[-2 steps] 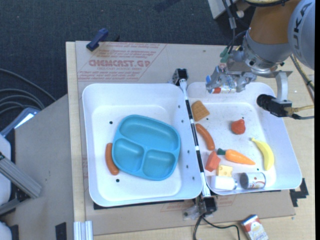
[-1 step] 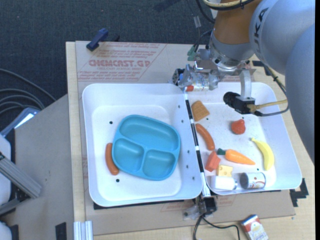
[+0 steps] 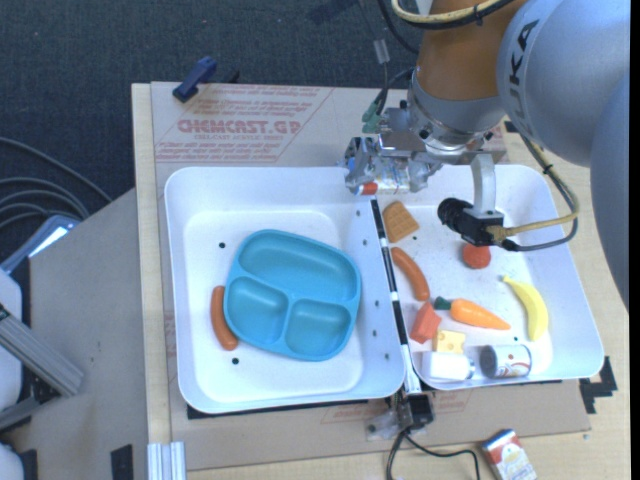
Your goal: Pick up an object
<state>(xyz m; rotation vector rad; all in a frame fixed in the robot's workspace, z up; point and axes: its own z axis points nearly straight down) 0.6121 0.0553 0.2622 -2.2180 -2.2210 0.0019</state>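
Observation:
My gripper hangs over the far end of the divider between the two white bins, with the grey and orange arm rising behind it. Just in front of it in the right bin lies a brown cracker. Further forward lie an orange-red sausage, a red tomato, a carrot, a banana, a red pepper piece, a yellow cheese wedge, a white block and a small can.
The left bin holds a blue divided plate and a second sausage beside its left rim. A black fitting on the arm hangs low over the right bin. A blue clip lies on the board behind the bins.

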